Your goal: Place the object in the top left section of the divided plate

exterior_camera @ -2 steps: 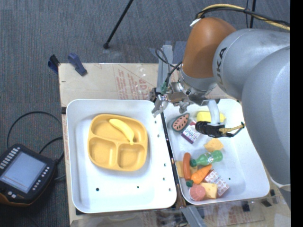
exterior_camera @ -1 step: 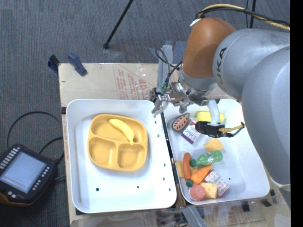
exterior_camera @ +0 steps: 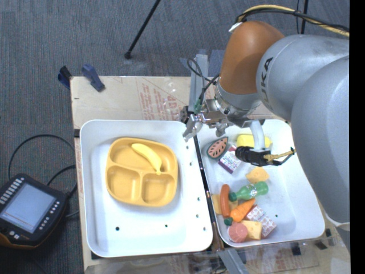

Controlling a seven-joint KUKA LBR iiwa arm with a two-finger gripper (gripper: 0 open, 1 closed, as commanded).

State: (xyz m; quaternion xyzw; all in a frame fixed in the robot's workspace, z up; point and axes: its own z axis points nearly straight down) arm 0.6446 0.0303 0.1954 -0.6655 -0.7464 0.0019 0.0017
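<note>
The divided plate (exterior_camera: 141,172) looks like smooth, matt yellow plastic. The banana (exterior_camera: 147,156) on it is glossy. Both bins (exterior_camera: 97,210) look like smooth white plastic; the worktop (exterior_camera: 131,99) resembles bare cardboard.

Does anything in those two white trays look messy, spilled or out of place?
Nothing looks spilled or broken. The toy banana lies neatly in the large upper section of the yellow divided plate in the left bin. The right bin holds a loose jumble of toy foods, such as a carrot.
</note>
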